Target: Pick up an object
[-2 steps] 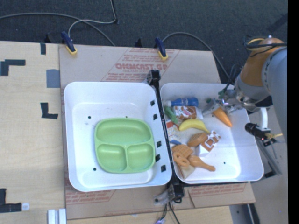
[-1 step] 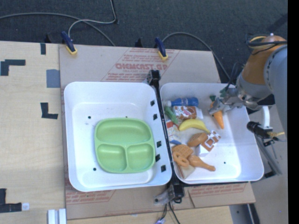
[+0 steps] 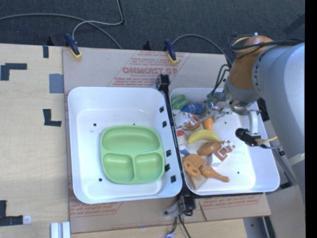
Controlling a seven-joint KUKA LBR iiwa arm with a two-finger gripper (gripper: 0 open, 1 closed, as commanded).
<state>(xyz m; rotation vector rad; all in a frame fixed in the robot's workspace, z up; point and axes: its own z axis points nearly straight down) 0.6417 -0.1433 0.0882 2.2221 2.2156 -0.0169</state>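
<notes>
Two white bins side by side on the counter, over a cardboard sheet clamped at its far edge by two blue-and-yellow clamps. Left bin holds a green divided plate, three compartments, sitting near the bin's middle toward the near edge. Right bin holds the clutter — a green toy in its far left corner, a yellow banana around the middle, a brown bread-like piece just beside the banana on its near side, a waffle-shaped piece and a drumstick toward the near left corner, touching or overlapping each other. A small orange item lies just past the banana toward the far edge, and a red-and-white packet lies beside the bread piece. Arm comes in from the right, orange band over the far right part of the right bin. The claw sits low over the far half of that bin, near the green toy and the orange item — cannot tell if it is spread or pressed together, and nothing visibly pinched. A black part with a red light hangs by the bin's right side. Black cables run across the dark floor beyond the counter's far edge.
</notes>
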